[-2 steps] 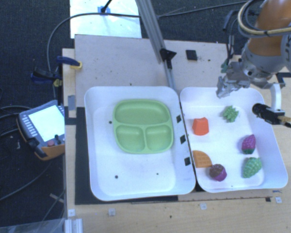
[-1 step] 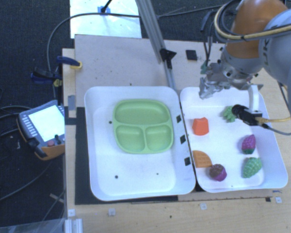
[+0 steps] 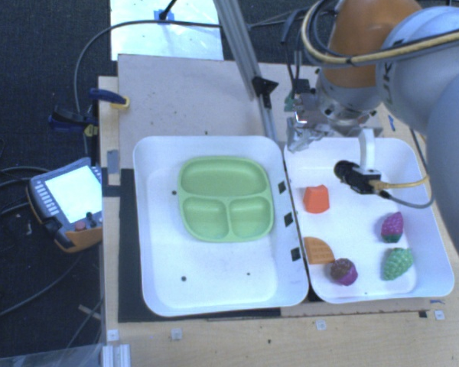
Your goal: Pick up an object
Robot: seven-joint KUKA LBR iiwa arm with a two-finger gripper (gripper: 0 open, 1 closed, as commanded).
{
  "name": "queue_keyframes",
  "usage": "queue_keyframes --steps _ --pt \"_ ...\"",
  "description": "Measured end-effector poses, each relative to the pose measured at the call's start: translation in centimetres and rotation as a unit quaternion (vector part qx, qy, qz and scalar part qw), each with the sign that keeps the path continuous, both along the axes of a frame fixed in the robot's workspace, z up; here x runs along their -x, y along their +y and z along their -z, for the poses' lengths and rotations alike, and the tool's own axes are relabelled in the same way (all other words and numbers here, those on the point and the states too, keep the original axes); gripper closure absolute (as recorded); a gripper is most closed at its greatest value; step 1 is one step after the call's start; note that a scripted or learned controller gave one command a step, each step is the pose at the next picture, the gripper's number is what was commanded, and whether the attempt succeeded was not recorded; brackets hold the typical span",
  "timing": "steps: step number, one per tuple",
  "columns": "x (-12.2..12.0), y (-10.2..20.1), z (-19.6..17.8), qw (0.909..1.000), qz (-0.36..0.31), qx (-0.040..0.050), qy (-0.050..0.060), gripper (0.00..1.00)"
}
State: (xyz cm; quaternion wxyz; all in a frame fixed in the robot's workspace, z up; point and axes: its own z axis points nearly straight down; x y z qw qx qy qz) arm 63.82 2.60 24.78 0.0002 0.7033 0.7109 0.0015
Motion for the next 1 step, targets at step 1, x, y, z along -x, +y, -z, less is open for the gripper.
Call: queue_keyframes --steps 1 --pt "-1.01 5.86 1.50 1.0000 0.000 -0.0001 0.000 1.00"
